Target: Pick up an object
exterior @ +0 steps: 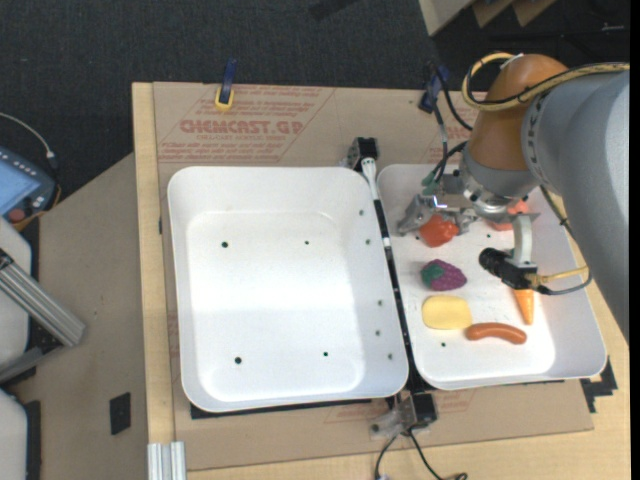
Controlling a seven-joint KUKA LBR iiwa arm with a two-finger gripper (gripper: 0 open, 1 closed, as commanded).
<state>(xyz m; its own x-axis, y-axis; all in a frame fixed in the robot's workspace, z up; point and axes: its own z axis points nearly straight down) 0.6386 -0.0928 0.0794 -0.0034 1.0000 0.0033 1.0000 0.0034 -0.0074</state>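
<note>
- Over the red toy (438, 232), at the far end of the bin of toy food (565, 353), the hand (432, 215) sits low, touching the toy or just above it.
- Whether the hand is released or clenched cannot be told; the arm's bulk and the slanting view hide the grip, so I would not count the red toy as grasped.
- Just on the camera side of the red toy lies a purple toy (443, 275). Beyond that is a yellow one (446, 313), with a sausage (495, 333) and a carrot (526, 308) off to the arm's side of it.
- Likely failure: the red toy looks round and smooth, so an off-centre squeeze could squirt it out sideways.
- Second risk: it could roll into the purple toy or against the bin wall nearest it, leaving a lift that comes up with nothing.
- The other bin (270, 278), across the wall from the red toy, plays no part in this.
</note>
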